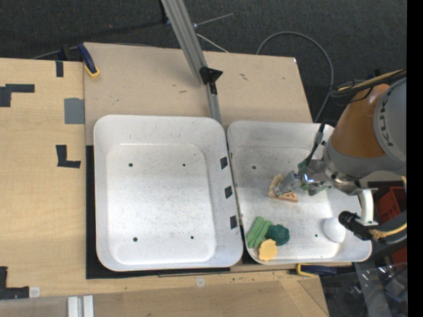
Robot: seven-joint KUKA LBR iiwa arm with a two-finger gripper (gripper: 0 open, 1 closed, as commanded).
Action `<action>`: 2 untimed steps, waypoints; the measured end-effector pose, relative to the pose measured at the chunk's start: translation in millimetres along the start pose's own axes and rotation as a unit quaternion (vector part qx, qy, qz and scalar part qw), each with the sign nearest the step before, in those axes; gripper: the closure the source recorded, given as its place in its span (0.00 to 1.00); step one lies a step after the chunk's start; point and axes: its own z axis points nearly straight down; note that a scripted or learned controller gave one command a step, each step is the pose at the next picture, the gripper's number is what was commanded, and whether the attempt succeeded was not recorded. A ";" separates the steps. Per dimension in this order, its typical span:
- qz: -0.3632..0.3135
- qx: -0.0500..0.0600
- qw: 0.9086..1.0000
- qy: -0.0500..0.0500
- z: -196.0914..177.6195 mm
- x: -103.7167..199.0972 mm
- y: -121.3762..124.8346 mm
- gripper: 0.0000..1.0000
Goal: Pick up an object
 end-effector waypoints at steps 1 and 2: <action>-0.001 -0.002 1.000 0.000 -12.8 0.6 1.6 1.00; -0.001 -0.006 1.000 -0.001 -75.9 2.9 2.5 1.00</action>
